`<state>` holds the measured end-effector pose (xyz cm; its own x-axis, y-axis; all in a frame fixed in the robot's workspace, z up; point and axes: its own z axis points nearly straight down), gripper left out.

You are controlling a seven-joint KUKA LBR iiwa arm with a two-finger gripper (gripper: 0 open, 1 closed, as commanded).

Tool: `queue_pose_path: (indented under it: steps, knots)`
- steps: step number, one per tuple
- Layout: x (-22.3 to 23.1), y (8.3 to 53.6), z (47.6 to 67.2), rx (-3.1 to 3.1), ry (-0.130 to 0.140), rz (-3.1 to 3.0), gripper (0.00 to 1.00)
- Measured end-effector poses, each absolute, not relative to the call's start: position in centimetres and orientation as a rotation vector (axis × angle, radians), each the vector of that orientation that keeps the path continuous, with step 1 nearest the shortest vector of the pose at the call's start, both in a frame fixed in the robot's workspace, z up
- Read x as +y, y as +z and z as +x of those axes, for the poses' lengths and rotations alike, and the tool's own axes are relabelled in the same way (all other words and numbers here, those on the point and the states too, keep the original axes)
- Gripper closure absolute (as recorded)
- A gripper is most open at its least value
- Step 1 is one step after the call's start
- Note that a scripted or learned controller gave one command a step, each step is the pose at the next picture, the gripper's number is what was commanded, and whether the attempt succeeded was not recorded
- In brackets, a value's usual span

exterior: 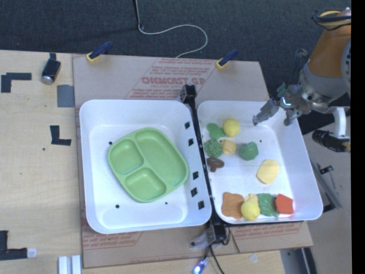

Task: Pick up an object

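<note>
Dark carpet is showing beyond the far edge of the table (34, 170), and a white cable (171, 30) is trailing across it. Two white bins are sitting side by side on a cardboard sheet (171, 79).

Left bin (97, 210): a green divided tray (148, 164) is lying in it, slightly turned.

Right bin (296, 170): small food-like toys are lying scattered.
- a yellow ball (231, 127) is sitting toward the far left, with a green leafy piece (214, 132) just beside it
- another green piece (213, 148) is lying against a small yellow block (228, 147), and a dark green lump (248, 151) is lying to their right
- a brown piece (215, 164) is sitting near the divider
- a pale yellow lump (268, 171) is lying alone at mid-right
- along the near wall an orange piece (231, 205), a yellow piece (250, 209), a green piece (266, 205) and a red block (284, 204) are lining up, touching one another

Arm: reaching in from the right. The gripper (278, 113) is hanging over the far right corner of the right bin, fingers spread apart, nothing between them. It is hanging well apart from the toys.
</note>
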<state>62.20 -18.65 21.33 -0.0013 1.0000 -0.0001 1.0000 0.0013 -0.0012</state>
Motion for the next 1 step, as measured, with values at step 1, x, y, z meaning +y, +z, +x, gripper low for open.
queue_pose_path:
  steps: [1]
  knots:
    - [-17.99,35.29,57.71,-2.231,-0.01,-2.228,0.0]
